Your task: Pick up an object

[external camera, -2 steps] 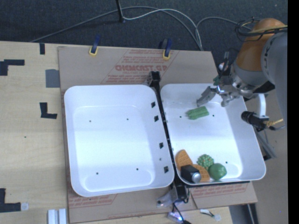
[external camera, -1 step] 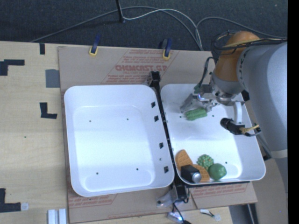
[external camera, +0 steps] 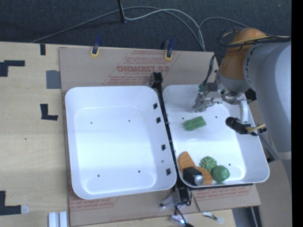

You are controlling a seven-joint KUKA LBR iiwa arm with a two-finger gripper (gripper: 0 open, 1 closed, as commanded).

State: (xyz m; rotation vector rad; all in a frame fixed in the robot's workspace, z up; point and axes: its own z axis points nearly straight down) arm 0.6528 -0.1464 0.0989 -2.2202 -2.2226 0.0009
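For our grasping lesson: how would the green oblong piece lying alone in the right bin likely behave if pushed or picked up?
The green piece looks rounded and elongated, so it may roll sideways when nudged. It seems small and probably light. It lies alone on the smooth bin floor, so it might slide.

A robotics lab: taped bench, clamped cardboard, loose cables.

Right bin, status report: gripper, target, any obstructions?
Gripper above right bin, holding nothing. Green block just below it, lying apart. Other pieces clustered at near edge.
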